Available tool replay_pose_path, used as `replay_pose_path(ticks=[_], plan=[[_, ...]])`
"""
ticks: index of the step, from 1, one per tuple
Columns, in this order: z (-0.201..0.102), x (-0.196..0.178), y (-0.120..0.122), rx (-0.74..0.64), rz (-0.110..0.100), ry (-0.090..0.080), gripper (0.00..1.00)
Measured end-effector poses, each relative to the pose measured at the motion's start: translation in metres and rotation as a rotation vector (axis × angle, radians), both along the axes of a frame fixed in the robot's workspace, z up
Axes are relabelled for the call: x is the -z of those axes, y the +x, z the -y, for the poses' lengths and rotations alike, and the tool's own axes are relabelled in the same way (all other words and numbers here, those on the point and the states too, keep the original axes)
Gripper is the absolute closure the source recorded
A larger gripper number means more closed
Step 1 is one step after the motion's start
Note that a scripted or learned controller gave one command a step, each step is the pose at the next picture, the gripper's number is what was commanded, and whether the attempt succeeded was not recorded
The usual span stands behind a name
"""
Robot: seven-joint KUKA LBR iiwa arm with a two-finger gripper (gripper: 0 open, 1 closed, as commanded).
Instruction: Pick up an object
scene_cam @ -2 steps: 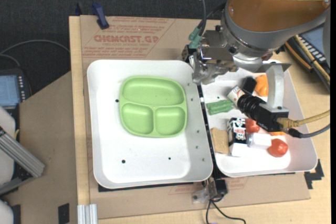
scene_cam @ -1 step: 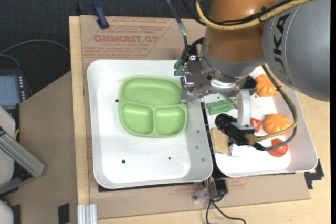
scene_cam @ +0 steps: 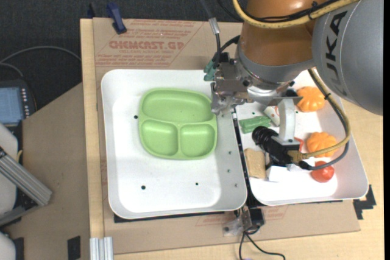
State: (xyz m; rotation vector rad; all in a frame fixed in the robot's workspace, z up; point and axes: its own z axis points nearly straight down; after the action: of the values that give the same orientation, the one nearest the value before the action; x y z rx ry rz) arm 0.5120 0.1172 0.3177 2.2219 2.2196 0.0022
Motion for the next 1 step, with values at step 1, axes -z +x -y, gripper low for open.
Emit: replay_pose_path(ticks=[1], plan=[[-0.002, -0.1922, 0.0139, -0.003, 0.02, 0.005, 1.0]])
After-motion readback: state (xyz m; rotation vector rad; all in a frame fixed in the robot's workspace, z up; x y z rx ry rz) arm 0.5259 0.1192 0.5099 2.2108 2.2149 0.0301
